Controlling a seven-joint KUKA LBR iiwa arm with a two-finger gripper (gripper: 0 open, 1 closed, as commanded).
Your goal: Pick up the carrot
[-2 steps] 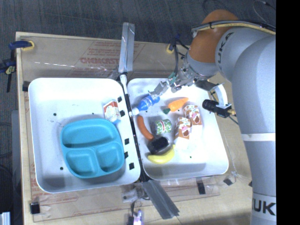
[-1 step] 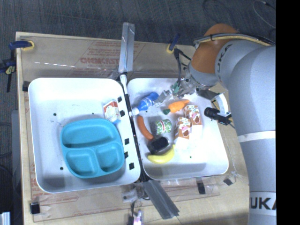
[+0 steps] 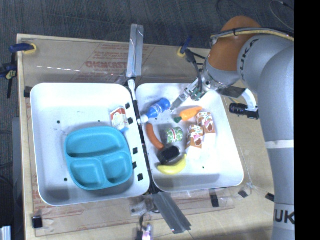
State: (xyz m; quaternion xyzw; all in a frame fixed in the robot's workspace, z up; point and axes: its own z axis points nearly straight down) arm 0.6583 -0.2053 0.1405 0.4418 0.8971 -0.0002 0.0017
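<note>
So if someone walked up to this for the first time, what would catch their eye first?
Probably the big blue divided tray in the left bin, the boldest patch of colour. Next, the grey arm with its orange band coming in from the right, its gripper just over the orange carrot among the clutter in the right bin.

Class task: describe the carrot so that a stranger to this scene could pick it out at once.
Start at the right-hand white bin. Near its far right side lies a short orange carrot with a green tip, just below the arm's tool. Unlike the longer, darker orange sausage beside the divider, it is brighter and tapered.
</note>
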